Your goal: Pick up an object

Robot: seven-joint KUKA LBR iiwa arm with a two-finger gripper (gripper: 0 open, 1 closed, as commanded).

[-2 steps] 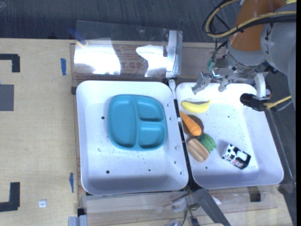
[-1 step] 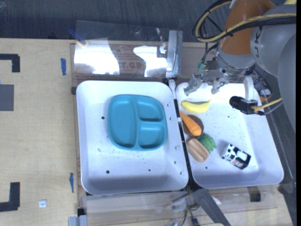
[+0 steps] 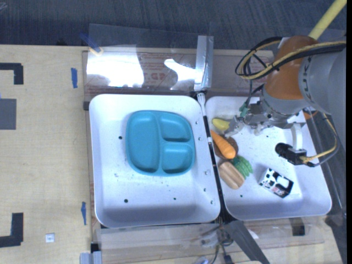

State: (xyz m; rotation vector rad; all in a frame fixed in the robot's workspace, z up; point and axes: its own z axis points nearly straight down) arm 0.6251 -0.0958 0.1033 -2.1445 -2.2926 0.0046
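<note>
You have two white bins side by side; the left bin (image 3: pixel 104 191) holds one blue divided plate (image 3: pixel 160 142) lying flat near its middle, with bare floor on all sides of it, widest toward the near edge. The right bin (image 3: pixel 313 202) is the crowded one; its objects bunch along the left wall beside the divider (image 3: pixel 212 158), leaving open floor through the middle and toward the far-right corner. Count five loose items there: one yellow piece (image 3: pixel 220 124) at the top of the row; one orange carrot (image 3: pixel 223 144) just below it, lying across a brown piece beneath; one green leafy item (image 3: pixel 242 165); one tan bread-like piece (image 3: pixel 231 175) touching the green one; one small black-and-white box (image 3: pixel 276 182) apart from the rest, nearer the near-right corner. The gripper (image 3: pixel 246 121) hangs low over the far-left part of the right bin, just beside the yellow piece; you cannot tell from this view whether its claw is apart or together, and nothing shows between it. A black cable end (image 3: pixel 290 153) dangles over the bin's middle; the arm's bulk and orange band (image 3: pixel 286 76) overhang the far-right corner.
</note>
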